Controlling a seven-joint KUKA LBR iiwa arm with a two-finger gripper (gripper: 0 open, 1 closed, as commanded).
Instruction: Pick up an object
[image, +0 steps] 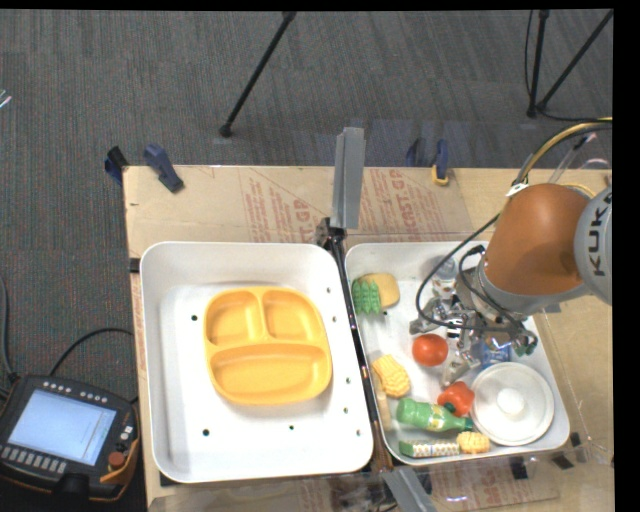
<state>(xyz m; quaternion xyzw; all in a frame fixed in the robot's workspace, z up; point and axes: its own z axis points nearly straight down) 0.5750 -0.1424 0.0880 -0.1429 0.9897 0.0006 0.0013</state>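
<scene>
My gripper hangs low over the middle of the right bin, under the arm's orange band. A red tomato lies just left of it and a small red pepper just below it. A blue item sits right beside the gripper, partly hidden by it. A white bowl rests at the bin's lower right. I see nothing clearly held in the gripper.
The right bin also holds a yellow corn cob, a green bottle, a yellow-green piece at the top left and small pieces along the front wall. A yellow divided tray lies in the left bin.
</scene>
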